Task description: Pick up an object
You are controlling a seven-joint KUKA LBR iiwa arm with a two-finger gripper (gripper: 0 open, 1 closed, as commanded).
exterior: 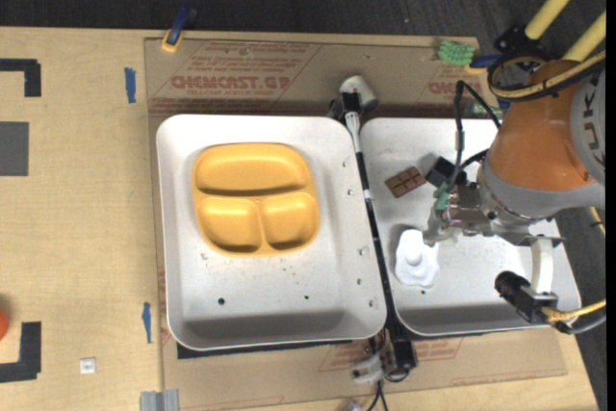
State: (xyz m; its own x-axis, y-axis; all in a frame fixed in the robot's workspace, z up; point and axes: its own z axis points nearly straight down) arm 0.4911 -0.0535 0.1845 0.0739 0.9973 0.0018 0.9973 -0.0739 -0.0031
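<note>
The grey KUKA arm (577, 144) carries a broad orange band (534, 149) above its wrist, with part of a dark letter marking on the grey casing. Thin black cables (460, 125) loop beside the metallic wrist block (472, 207).

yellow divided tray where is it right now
The yellow divided tray lies in the left bin, toward its far end, across the divider from the right bin where the gripper hangs.

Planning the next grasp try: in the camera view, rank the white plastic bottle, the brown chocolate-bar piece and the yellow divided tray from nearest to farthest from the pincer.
1. White plastic bottle, just below-left of the pincer, right bin.
2. Brown chocolate-bar piece, above-left, right bin.
3. Yellow divided tray, far left, in the left bin.
</note>
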